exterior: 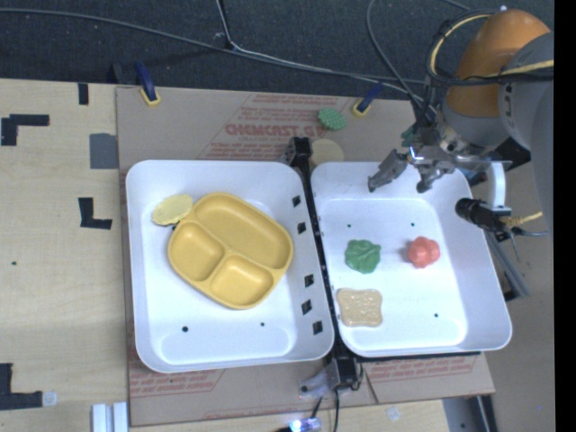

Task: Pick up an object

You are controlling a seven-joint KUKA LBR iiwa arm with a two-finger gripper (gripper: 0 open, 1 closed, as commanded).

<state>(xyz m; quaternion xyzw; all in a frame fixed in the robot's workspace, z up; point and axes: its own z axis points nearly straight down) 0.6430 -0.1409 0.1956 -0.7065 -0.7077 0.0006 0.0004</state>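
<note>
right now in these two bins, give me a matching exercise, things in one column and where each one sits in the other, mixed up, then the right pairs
Things:
1. yellow tray
2. green piece
3. red piece
4. tan toast piece

Places:
A. right bin, near its front edge
B. left bin, taking up its middle
C. right bin, toward its right side
D. right bin, left of the red piece

Pairs: 1-B, 2-D, 3-C, 4-A

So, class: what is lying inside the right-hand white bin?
Right bin: green piece, red piece, tan toast-like piece. The gripper covers part of its far edge.
</note>
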